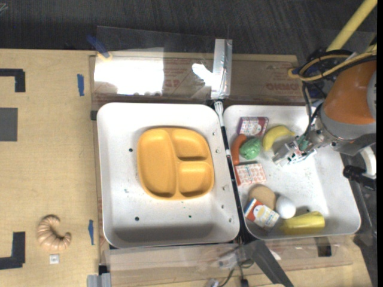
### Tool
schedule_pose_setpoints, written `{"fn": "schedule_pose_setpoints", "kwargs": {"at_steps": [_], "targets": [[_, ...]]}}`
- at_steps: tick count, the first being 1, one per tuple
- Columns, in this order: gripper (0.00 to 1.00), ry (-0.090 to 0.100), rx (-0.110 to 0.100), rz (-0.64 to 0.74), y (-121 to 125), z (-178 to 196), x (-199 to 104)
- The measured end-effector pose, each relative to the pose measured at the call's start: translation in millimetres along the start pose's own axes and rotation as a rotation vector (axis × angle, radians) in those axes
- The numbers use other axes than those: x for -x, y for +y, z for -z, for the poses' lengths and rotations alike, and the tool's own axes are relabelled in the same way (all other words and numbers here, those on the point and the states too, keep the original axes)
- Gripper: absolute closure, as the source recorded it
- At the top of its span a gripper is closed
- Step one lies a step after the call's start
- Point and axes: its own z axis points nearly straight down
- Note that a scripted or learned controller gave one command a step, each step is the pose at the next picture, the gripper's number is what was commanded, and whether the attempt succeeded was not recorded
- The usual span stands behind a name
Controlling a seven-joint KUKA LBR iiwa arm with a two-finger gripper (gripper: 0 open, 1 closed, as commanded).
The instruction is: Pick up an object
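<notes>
My gripper (289, 153) hangs over the right bin (335, 190), just right of a yellow banana-like piece (276, 136) and a green round toy (250, 149). An orange-red piece (237, 146) lies left of the green one, under a small printed carton (252, 126). Further forward lie a patterned packet (250, 174), a tan potato-shaped thing (261, 195), a white egg (285, 208), a red-and-white pack (261, 214) and a long yellow object (302, 222). Nothing shows between the fingers.
The left bin (119, 160) carries a yellow divided plate (175, 162). A croissant toy (52, 232) lies on the bench at the far left. A clear plastic panel (155, 70) stands behind the bins. Cables (314, 64) hang by the arm.
</notes>
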Motion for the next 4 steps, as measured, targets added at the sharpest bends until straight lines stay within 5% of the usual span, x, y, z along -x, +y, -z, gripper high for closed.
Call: {"fn": "schedule_pose_setpoints", "kwargs": {"at_steps": [1,2,3,4], "targets": [[0.00,0.017,0.009,-0.328,14,-6,30],[0.00,0.005,0.006,-0.520,26,-6,27],[0.00,-0.006,-0.007,-0.570,58,-7,26],[0.00,0.007,-0.023,-0.590,79,-18,38]]}}
